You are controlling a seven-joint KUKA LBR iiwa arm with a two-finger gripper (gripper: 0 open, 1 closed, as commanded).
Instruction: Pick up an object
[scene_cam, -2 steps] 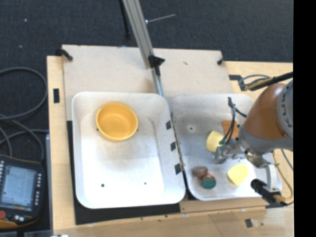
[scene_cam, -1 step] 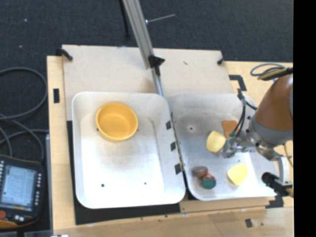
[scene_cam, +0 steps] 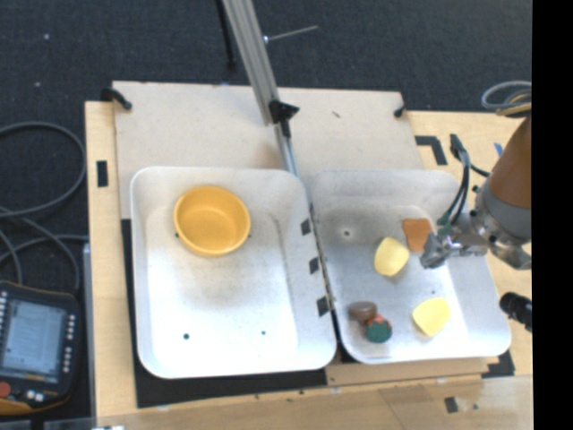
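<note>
The gripper (scene_cam: 435,251) is being held low over the right bin (scene_cam: 476,322), on its far right side, with the grey arm (scene_cam: 501,206) reaching in from the right. Whether the gripper is wide or narrow cannot be told, as its tip is being seen as one small grey shape. Nothing is being seen clearly gripped in it.

Five small things are being kept in the right bin. An orange-brown block (scene_cam: 416,232) is lying just to the left of the gripper and looks to be touching it or nearly so. A pale yellow lump (scene_cam: 391,257) is lying just beside the block, on its near left. A yellow wedge (scene_cam: 431,316) is lying nearer, apart from the gripper. A brown piece (scene_cam: 362,311) and a green piece (scene_cam: 380,331) are lying close together at the near left of this bin.

A yellow bowl (scene_cam: 212,220) is being kept upright in the far part of the left bin (scene_cam: 148,276), well apart from the gripper.

Both bins are being carried side by side on the bench (scene_cam: 197,124), and a metal rail (scene_cam: 252,47) is slanting down towards the gap between them.
</note>
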